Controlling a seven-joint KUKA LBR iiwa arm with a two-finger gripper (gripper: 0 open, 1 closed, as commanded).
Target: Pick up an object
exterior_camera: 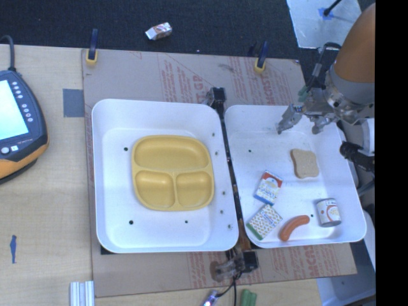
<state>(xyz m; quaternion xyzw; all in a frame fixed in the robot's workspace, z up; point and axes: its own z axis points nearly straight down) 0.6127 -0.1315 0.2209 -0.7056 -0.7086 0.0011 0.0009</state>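
Writing: none legible on the cartons.
Left bin (pixel 102 171): yellow divided plate (pixel 172 171).
Right bin (pixel 255 123): bread slice (pixel 305 163), two cartons (pixel 268 188) (pixel 264 221), sausage (pixel 294 227), can (pixel 327 211).
Gripper (pixel 299 123): fingers apart, holding nothing.

Bright, even light, strongest toward nine o'clock, where the left bin (pixel 102 171) glares near-white; the right bin (pixel 255 123) takes a bluish cast; shadows soft and short; focus slightly soft throughout; twelve o'clock floor falls dark.
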